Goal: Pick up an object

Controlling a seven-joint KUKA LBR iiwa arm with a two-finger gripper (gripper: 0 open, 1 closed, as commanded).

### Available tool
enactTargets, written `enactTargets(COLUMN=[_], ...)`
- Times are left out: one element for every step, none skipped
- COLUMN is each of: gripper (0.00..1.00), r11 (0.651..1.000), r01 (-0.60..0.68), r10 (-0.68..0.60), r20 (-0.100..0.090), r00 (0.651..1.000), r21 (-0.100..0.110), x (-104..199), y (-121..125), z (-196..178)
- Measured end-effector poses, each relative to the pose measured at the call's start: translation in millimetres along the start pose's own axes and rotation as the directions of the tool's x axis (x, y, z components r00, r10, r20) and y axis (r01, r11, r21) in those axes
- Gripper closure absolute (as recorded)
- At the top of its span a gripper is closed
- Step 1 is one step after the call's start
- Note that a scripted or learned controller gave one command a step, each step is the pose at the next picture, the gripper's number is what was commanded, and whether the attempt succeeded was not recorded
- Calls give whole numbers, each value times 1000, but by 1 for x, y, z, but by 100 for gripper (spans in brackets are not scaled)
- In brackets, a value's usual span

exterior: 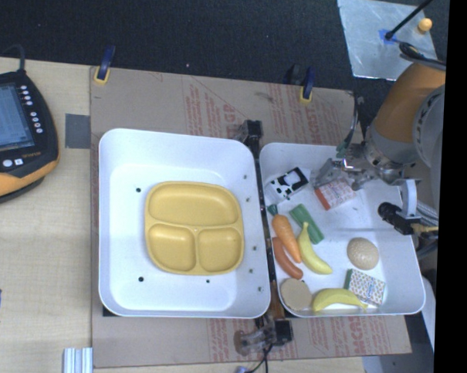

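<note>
While the arm [411, 97] is reaching in from the right over the far corner of the right bin [414, 294], the gripper [344, 173] is hanging low over a small red-and-white packet [334, 195], seemingly touching or just above its upper edge. Whether its tips are spread or closed I cannot tell, since the metal parts are blurring together over the packet. Nothing is showing as lifted, so the pick itself is looking not yet done; judging from this, the approach is finished and the grasp and raise are remaining.

The packet is lying flat and slightly tilted on the bin floor near the far wall, apart from the other items. It is looking thin and crinkly, likely light and easy to slip.

Elsewhere in that bin, 2 yellow bananas [314, 253], an orange carrot [285, 237], a green piece [305, 223], a black-and-white toy [286, 183], a tan round ball [363, 253] and a patterned square [366, 287] are resting untouched. The left bin [116, 215] is holding a yellow divided tray [194, 226].
</note>
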State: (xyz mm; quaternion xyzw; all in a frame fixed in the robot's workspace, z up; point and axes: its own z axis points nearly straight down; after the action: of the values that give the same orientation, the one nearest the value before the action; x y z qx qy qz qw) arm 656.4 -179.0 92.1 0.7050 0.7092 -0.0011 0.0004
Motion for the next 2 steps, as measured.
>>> enactTargets(gripper=[100, 100], r11=[1000, 1000], r01=[2, -1], r10=[-2, 1], r20=[1, -1], r00=[1000, 1000], r21=[-1, 4], x=[-1, -27], y=[0, -77], z=[-11, 1])
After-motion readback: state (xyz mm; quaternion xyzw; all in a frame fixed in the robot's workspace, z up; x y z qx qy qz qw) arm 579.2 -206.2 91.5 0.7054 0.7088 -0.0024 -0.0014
